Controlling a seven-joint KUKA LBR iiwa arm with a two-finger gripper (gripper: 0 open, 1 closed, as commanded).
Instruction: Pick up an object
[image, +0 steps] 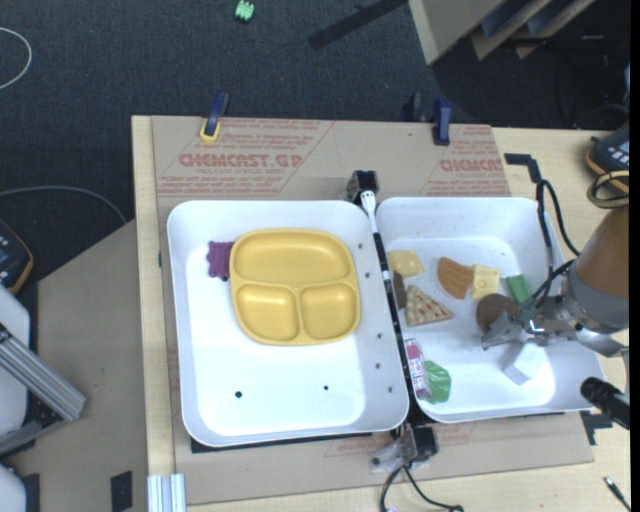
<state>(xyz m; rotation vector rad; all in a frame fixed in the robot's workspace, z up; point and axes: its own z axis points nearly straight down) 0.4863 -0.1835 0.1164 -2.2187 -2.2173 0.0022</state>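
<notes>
Gripper (512, 336), right bin (455, 212): fingers spread, pinching nothing. Brown round piece (489, 311) touching upper finger, just up-left; white block (519, 370) just below. Nearest target: brown piece.

Red "CHEMCAST GP", probably, on board (240, 150).

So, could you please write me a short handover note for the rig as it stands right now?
Gripper: low in the right bin, near its right side; nothing visibly held, and whether it is open or shut cannot be told.
Right bin: yellow blocks, orange piece, wedge, brown disc, green stick, green packet.
Left bin: yellow tray over a purple item.
Done: arm is down among the objects.
Left: grasp one and lift it.
</notes>
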